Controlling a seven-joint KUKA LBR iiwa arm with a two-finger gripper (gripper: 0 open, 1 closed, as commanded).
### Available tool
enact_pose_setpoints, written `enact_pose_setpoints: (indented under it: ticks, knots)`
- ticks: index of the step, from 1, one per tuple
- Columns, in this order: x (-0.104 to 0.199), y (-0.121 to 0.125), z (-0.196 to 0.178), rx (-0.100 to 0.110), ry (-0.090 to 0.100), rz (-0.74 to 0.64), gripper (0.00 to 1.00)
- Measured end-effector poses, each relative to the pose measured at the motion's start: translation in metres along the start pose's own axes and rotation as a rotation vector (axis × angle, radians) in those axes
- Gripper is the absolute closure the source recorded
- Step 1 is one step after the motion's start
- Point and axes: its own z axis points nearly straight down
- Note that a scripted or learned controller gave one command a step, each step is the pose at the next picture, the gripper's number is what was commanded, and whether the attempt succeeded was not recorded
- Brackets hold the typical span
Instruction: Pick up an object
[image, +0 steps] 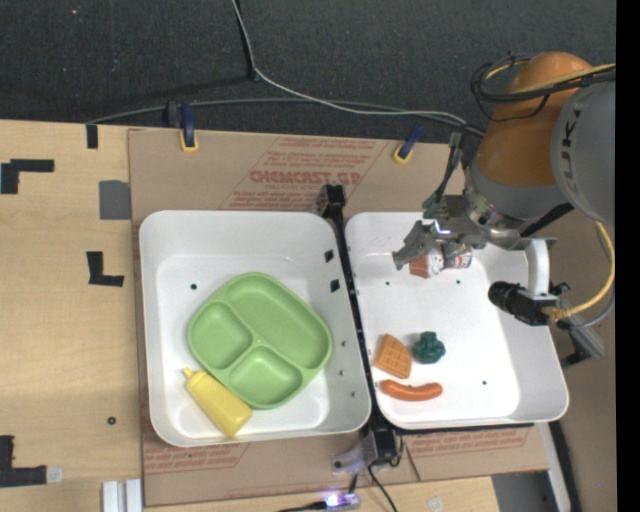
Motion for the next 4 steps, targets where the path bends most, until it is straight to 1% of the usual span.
enact_pose_setpoints:
  ticks: [1,2,3,4]
  knots:
    - [0.055,0.005,0.016,0.003,0.000,0.000,1.00]
    - [0.114,0.016,0.025,0.001,0.000,-0.001,1.00]
    - [0.167,0.024,0.035,0.000,-0.002,0.001,1.00]
    - [0.164,0.023,0.034,0.001,-0.002,0.003,0.00]
